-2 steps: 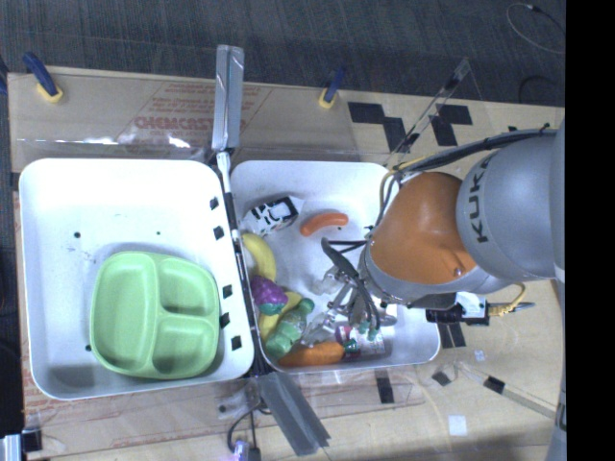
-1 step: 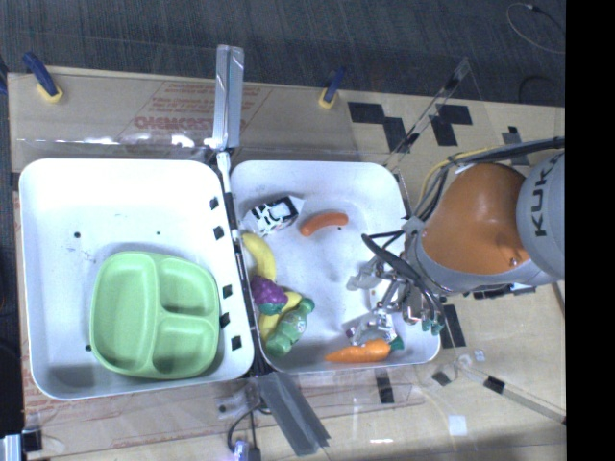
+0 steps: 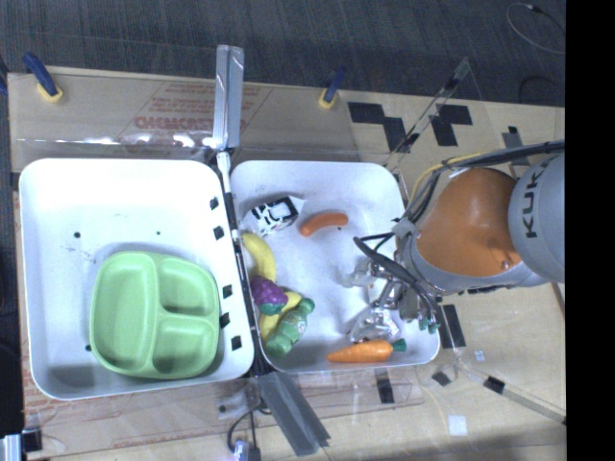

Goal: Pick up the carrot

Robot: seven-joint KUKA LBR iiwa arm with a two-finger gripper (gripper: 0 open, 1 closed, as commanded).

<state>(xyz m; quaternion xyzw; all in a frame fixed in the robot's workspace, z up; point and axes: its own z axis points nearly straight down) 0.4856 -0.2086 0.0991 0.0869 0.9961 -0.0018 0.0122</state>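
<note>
Hand (image 3: pixel 377 327) hangs low in the right bin (image 3: pixel 384 182), just above the carrot (image 3: pixel 360 352) by the near wall, likely to grab it, but I cannot tell its grip.

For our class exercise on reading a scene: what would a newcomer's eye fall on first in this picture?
The orange band of the grey arm, bulking in from the right, draws the eye first. Next comes the green divided plate lying in the left bin. Then the carrot at the near edge of the right bin, just below the gripper.
</note>
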